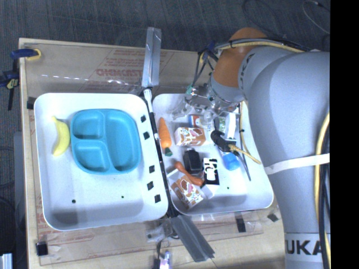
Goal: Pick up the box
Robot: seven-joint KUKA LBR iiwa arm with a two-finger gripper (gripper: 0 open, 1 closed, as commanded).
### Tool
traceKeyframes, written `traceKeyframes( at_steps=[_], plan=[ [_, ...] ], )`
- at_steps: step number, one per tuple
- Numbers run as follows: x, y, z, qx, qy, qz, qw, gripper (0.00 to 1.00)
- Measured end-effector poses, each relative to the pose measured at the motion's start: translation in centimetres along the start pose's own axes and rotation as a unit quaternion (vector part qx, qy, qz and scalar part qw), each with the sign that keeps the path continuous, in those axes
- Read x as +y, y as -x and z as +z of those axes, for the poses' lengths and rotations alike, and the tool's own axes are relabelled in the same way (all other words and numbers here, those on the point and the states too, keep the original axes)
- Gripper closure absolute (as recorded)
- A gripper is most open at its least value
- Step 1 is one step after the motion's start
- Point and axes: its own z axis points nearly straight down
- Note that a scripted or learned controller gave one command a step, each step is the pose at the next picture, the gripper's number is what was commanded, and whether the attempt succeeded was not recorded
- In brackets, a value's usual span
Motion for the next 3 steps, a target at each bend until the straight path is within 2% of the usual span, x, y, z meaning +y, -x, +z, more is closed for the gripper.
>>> traceKeyframes(
  at_steps=[1, 2, 3],
  plan=[
    [0.03, 0.16, -0.92, -0.002, -0.002, -0.002, 1.0, 1.0],
    [0.03, 0.15, -0.92, -0.002, -0.002, -0.002, 1.0, 0.0],
    [0.04, 0.12, -1.75, -0.002, -0.004, -0.004, 1.0, 1.0]
  ],
)
